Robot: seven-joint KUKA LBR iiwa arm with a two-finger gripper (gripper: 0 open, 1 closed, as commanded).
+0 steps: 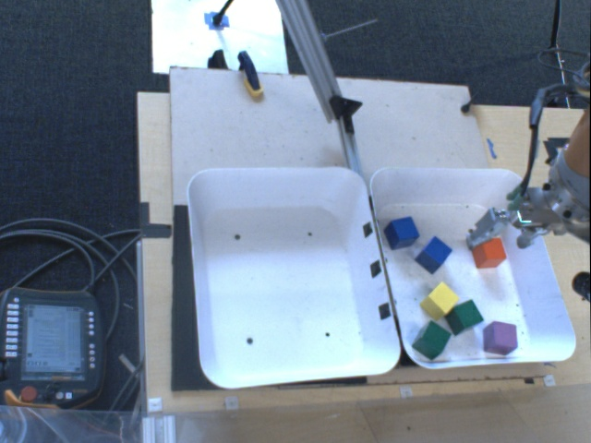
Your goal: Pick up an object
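Nearest, along the right-hand shallow white plastic bin's [545,275] 6 o'clock rim, sit a dark green cube [431,339], a purple cube [500,337], a second green cube [464,317] and a yellow cube [440,298]. Farther up, toward 10 o'clock, lie two blue cubes [433,254] [401,232]. At 3 o'clock the metal two-finger gripper [494,232] hangs just over the orange cube [489,252]; whether its fingers are parted or gripping that cube cannot be told. Leftward lies the other white bin [277,284].
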